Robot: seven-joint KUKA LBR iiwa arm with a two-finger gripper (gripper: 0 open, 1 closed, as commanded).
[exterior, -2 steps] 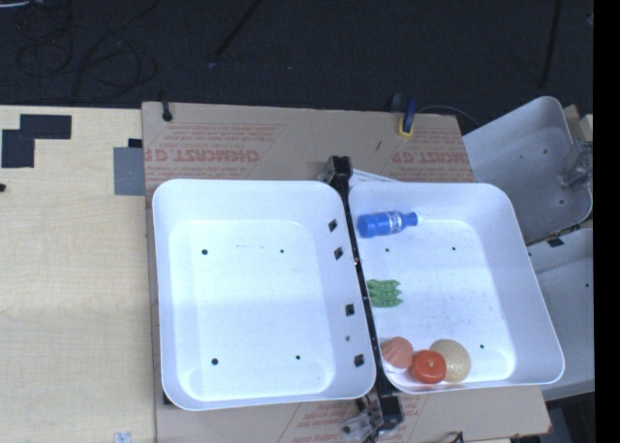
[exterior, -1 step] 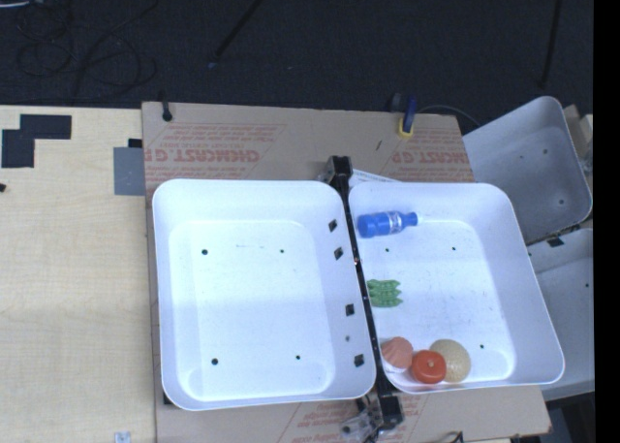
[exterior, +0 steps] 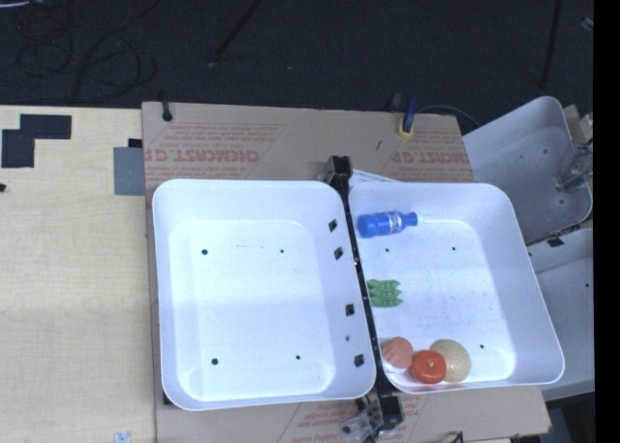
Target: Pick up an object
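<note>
The grey arm [exterior: 528,165] rests outside the right bin [exterior: 523,267], beyond its far right corner; whether the gripper [exterior: 576,174] is apart or together cannot be told. Well apart from it, a blue bottle [exterior: 386,224] lies along the bin's far left wall.
</note>
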